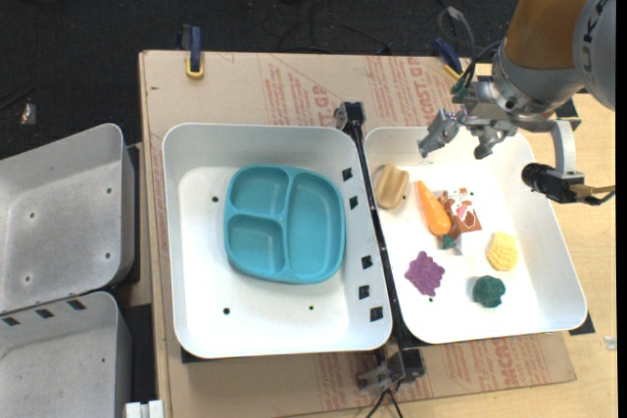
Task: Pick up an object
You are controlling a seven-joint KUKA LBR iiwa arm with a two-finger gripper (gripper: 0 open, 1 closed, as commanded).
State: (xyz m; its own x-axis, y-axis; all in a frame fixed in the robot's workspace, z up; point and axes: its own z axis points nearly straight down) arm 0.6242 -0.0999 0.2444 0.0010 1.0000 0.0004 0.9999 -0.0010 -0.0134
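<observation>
Approach step, seemingly: gripper [460, 138] poised wide open and empty over right bin [563, 255]'s far edge, carrot [432, 209] lying near bin's middle beside bread roll [391, 186]; next, probably descend and straddle.

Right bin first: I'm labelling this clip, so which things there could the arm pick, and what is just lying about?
Candidates to pick:
bread piece
carrot
small carton
corn
purple grapes
green broccoli
The gripper is above the bin, open.

Lying about:
teal divided plate, left bin
yellow clamp

tray [285, 223] in left bin [186, 240], toys right
</observation>
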